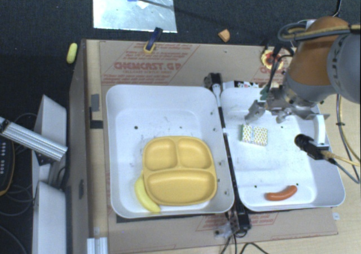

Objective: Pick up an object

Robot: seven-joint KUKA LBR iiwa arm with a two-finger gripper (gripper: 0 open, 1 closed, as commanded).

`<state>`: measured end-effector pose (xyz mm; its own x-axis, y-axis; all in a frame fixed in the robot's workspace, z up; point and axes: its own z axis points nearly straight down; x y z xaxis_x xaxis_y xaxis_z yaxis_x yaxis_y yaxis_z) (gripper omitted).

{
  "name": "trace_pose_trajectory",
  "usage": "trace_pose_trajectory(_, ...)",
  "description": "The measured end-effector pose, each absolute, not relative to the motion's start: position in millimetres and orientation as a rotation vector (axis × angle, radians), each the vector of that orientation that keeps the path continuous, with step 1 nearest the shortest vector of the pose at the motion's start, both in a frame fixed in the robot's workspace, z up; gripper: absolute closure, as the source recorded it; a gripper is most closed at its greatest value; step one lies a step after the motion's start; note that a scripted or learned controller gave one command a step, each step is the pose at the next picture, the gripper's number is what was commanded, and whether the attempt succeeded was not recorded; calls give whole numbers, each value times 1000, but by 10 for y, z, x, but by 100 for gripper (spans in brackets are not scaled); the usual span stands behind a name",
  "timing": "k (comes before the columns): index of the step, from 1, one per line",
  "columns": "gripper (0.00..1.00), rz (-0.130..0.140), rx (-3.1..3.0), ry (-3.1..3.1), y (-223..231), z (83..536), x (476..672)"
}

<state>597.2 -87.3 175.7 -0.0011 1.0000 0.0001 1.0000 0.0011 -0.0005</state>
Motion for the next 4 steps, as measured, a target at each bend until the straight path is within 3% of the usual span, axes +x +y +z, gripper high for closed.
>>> trace_pose_trajectory(1,0,-1,-2221,-2223,-980,841,6162)
trace_pose_trajectory(2,0,-2,-2223,-2225,-1435,854,6390)
trace_pose_trajectory(3,0,-2,-2221,-2223,-1258,846,6035)
trace_pose_trajectory(4,100,-5,-2222,-2225,-1260,954,6044)
